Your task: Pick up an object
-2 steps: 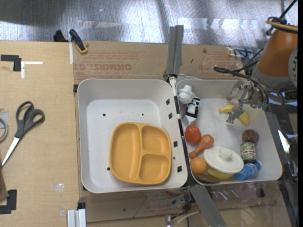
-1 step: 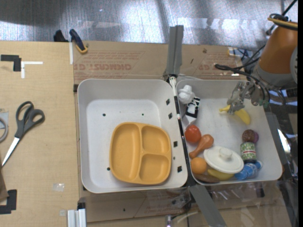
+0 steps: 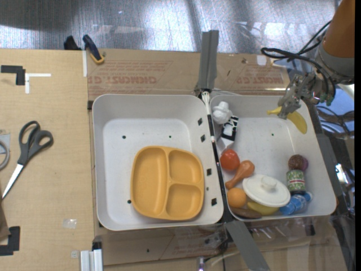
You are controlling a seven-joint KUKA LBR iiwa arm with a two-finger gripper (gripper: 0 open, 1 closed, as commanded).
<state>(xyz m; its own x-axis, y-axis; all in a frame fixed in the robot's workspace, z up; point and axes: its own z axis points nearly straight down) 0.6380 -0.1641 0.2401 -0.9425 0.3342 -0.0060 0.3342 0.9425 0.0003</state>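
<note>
Up right, gripper (image 3: 291, 102) touching banana (image 3: 297, 120) (right bin (image 3: 324, 168))

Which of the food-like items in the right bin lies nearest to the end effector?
The yellow banana, at the bin's far right corner, directly beside the end effector. The tomato and orange lie far from it, toward the divider.

Illumination is bright and even, from overhead. Streaked glare marks the grey floor (image 3: 169, 10) along the upper edge. The white bins (image 3: 113, 151) reflect strongly, with slight loss of surface detail. Shadows are soft and short, falling close beneath the yellow tray (image 3: 167, 182). Focus is moderate; fine edges appear slightly soft throughout.
</note>
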